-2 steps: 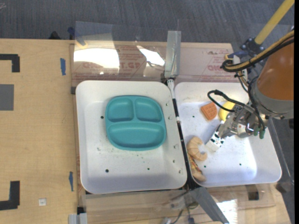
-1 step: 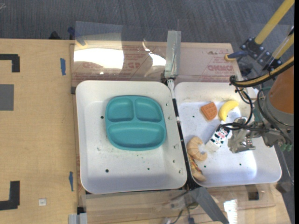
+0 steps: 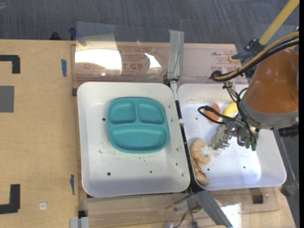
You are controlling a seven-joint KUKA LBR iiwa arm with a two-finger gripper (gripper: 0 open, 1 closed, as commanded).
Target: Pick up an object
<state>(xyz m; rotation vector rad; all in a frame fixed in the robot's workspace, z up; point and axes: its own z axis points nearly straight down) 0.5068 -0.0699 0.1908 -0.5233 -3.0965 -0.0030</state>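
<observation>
- Shrimp toy [image 3: 199, 152] lay just left of the gripper [image 3: 220, 142], apart from it; finger state could not be told.
- Left bin [image 3: 90, 175] held a teal divided plate [image 3: 137, 124].
- Right bin [image 3: 266, 172] held the shrimp toy.

Divided plate [image 3: 138, 125] in left bin [image 3: 95, 175]; shrimp [image 3: 199, 152] in right bin [image 3: 266, 175]

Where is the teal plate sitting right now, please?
The teal plate lies in the left bin, slightly above its centre in the camera view, away from the gripper over the right bin.
</observation>
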